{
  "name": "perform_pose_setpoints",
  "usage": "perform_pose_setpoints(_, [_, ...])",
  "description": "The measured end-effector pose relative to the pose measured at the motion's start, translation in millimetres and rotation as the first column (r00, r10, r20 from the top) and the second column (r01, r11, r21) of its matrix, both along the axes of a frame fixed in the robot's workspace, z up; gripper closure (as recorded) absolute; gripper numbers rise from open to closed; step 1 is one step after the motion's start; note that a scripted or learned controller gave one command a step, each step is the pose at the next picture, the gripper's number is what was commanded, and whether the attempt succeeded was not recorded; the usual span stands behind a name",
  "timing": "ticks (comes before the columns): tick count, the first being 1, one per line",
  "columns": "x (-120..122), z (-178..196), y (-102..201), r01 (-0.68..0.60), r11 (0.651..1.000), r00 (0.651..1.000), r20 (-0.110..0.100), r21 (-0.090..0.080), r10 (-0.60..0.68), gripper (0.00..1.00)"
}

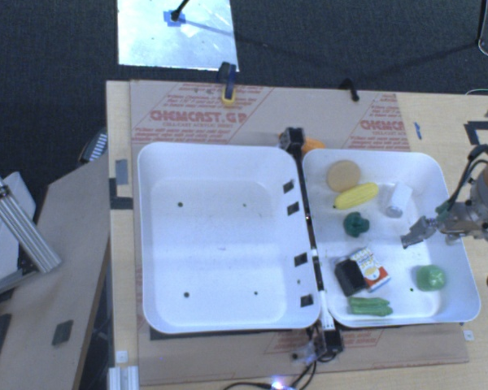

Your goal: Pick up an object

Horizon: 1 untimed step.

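Observation:
The right bin (439, 169) holds several small objects: a tan round disc (343, 174), a yellow corn cob (357, 195), a white cup (397, 199), a dark green lump (357, 223), a black block (349, 276), a red and white carton (369, 268), a light green ball (430, 278) and a green pod (369, 305). My gripper (416, 233) reaches in from the right edge, hanging over the right bin between the white cup and the light green ball. Nothing shows between its fingers.
The left bin (154, 169) lies beside the right one, joined by a black clipped divider (305, 234). An orange item (313, 145) sits behind the bins on the cardboard sheet. A metal plate (176, 23) lies at the far back.

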<state>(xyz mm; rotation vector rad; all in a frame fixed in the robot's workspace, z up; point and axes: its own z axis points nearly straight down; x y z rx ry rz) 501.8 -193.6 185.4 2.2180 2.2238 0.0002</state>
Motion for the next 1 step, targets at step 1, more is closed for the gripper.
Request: perform_pose_setpoints(1, [65.0, -94.5, 32.7, -0.007, 1.0, 1.0, 0.001, 0.001, 0.007, 0.0])
